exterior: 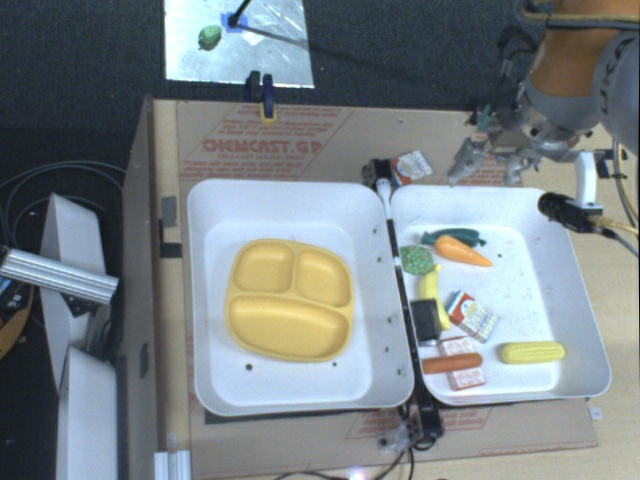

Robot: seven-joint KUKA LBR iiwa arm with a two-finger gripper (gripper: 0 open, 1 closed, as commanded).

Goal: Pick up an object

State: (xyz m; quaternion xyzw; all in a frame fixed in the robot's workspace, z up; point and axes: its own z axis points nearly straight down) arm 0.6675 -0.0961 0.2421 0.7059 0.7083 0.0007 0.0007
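Hovering past the far rim of the right shallow white plastic bin (560, 298), the two-finger metal gripper (490, 163) appears spread and empty, so we judge picking the orange toy carrot (462, 251) or its neighbours not yet begun.

Red "CHEMCAST GP" print on brown board (262, 146) behind bins; other labels too small.

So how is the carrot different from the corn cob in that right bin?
The carrot is orange with a green top; the corn cob is plain yellow. The carrot lies near the bin's far side, tilted; the corn cob lies near the front edge, almost level. Both are long toy foods lying flat.
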